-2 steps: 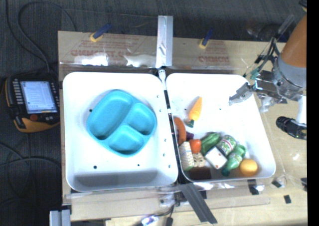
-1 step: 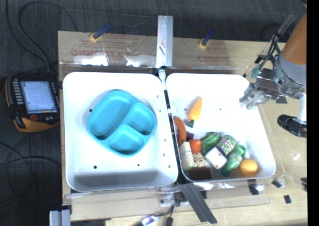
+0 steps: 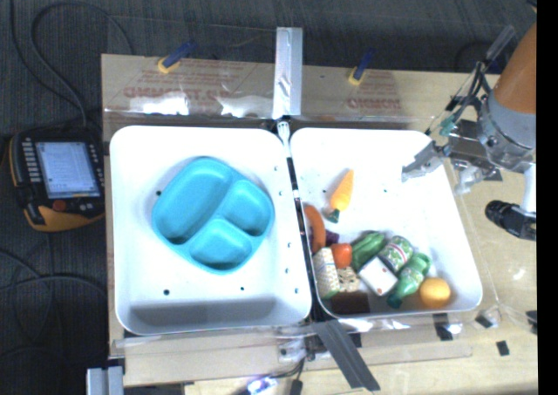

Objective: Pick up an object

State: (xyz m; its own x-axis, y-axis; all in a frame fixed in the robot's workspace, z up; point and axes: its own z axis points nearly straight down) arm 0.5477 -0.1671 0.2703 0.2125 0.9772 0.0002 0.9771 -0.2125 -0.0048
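Camera view puts the task at its start — the gripper (image 3: 425, 160) hovers at the right bin's (image 3: 453, 210) far right edge, whether spread I cannot tell, and nothing is lifted: the toy foods (image 3: 377, 267), carrot (image 3: 342, 190) included, lie in that bin.

Arm (image 3: 514, 97): grey wrist housing, orange band at 12 o'clock above it. Thin dark cables with green connector at 10 o'clock side. Gripper (image 3: 423, 162): pale grey metal fingers, angular bracket. Black fitting at 5 o'clock.
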